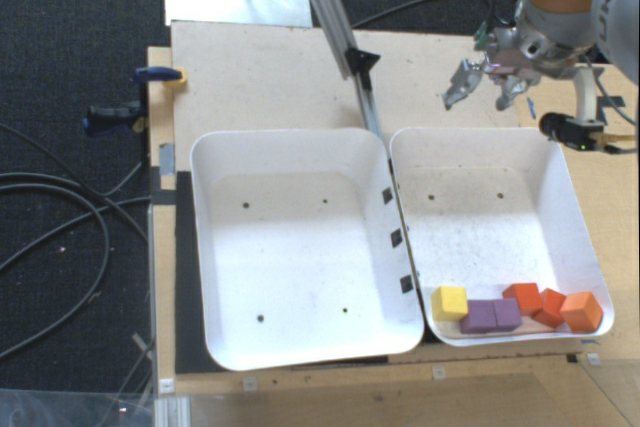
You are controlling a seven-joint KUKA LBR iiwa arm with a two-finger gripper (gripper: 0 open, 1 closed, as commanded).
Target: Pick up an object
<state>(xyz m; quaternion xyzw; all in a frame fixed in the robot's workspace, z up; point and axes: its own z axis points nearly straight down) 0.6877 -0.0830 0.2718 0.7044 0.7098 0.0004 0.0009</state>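
Blocks line the near wall of the right bin (575, 205): yellow cube (449, 302), purple block (490, 315), red block (524, 296), another red piece (550, 307), orange cube (582, 311). Purple block lies flat, long axis running left-right along the wall. Gripper (487, 87) hangs above the bin's far rim, fingers spread apart with nothing between them. All blocks sit well apart from the fingers, nearer the camera. Left bin (215, 215) beside.

- The claw (487, 87) hangs over the bench (270, 75), just behind the right bin (570, 195).
- Five blocks (515, 307) sit in a row along that bin's front wall, well in front of the claw.
- The left bin (215, 215) sits front-left of the claw, touching the right one.
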